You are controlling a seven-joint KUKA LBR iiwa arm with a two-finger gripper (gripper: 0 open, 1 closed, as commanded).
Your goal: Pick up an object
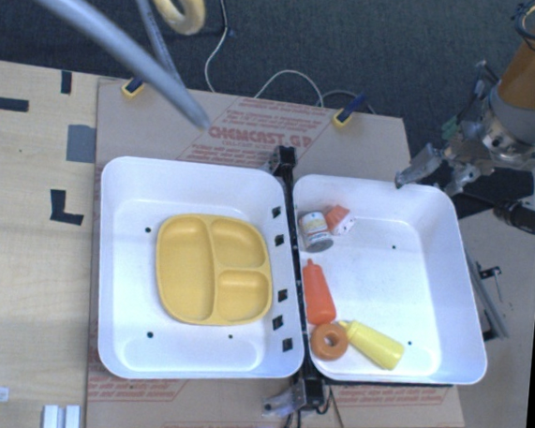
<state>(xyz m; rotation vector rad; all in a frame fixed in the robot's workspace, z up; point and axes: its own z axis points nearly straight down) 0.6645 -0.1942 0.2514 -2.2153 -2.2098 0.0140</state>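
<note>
Objects worth picking all lie in the right bin (437,215), crowded toward the wall it shares with the left bin (128,195). A small tin can (315,230) lies on its side near the far end of that wall, with a little orange-and-white piece (339,219) just beside it. Nearer the camera an orange bottle (317,293) lies lengthwise close along the divider, and beyond its near end an orange ring (330,341) touches a yellow bottle (373,346) that lies at a slant. Being loose items dropped into a shallow tray, they probably rest wherever they rolled, which would explain the clustering against the wall and the bare floor across the rest of the bin.

The left bin bears a yellow divided plate (213,269), flat and roughly centred, well apart from everything else.

The gripper (432,168) hangs off the far right corner of the right bin, above its rim and outside the tray, carried by the arm (529,83) with its orange band. Its dark fingers spread apart and nothing sits between them, so it holds no item. That position suits a start or transit pose, since it keeps the arm out of the camera's line to the bins. No grasp seems under way yet; the nearest candidates are the can and the small piece, though the divider close behind them may crowd a finger
</note>
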